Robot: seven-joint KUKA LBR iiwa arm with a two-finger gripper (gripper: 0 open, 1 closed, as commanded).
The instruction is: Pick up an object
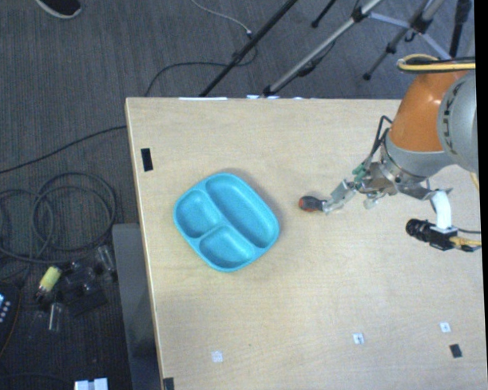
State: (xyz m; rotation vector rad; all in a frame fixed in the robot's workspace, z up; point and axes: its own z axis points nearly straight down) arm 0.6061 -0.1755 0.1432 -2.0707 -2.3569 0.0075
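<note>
Wooden bench (312,324) under everything. Blue divided plate (226,220) lies well left of the claw (331,203). Claw low over the bench; clenched or released, cannot tell. Small dark reddish object (310,202) just left of its tip, seemingly touching.

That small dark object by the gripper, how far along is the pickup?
Done: the gripper has reached the small dark object on the bench, right of the blue tray. In hand: nothing visibly held. Left: grasping and lifting it.
</note>
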